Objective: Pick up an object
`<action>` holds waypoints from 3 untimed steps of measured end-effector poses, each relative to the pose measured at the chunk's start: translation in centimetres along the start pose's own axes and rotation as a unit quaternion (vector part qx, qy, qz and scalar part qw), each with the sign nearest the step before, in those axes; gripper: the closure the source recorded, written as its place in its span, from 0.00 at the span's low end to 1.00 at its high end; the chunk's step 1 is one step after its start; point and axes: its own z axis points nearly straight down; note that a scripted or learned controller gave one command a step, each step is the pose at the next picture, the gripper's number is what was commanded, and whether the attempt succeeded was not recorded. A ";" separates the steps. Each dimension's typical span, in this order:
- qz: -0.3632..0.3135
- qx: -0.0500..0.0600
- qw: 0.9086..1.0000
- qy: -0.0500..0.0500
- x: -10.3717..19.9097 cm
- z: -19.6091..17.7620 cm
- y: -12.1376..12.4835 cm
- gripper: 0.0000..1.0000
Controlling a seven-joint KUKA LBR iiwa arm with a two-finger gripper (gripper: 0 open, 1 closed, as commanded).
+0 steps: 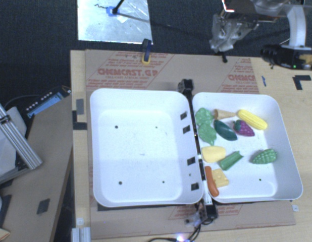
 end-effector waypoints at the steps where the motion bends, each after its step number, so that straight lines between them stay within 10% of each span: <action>1: 0.000 0.001 1.000 0.000 1.6 -0.1 -4.6 1.00; 2: 0.000 0.001 1.000 0.000 3.5 0.0 -8.4 1.00; 3: 0.006 0.003 1.000 -0.002 -2.8 7.3 -5.4 1.00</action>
